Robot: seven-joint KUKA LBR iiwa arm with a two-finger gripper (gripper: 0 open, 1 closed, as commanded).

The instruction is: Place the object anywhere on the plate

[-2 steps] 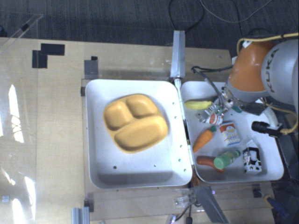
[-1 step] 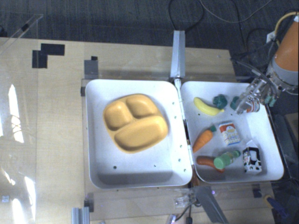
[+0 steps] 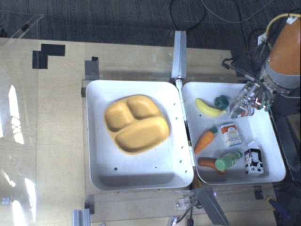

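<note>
One claw (image 3: 241, 108) hangs over the right bin (image 3: 277, 145) — its tips beside the banana (image 3: 208, 108).

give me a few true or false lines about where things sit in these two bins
1. The yellow plate lies in the left bin. True.
2. The banana is on the plate. False: it lies in the right bin, near its far edge.
3. The carrot lies in the right bin, close to the wall between the bins. True.
4. The gripper hangs over the left bin. False: it is over the far part of the right bin.
5. The plate has three hollows with nothing in them. True.
6. The small black and white carton sits beside the banana. False: it is at the near right corner of the right bin.
</note>
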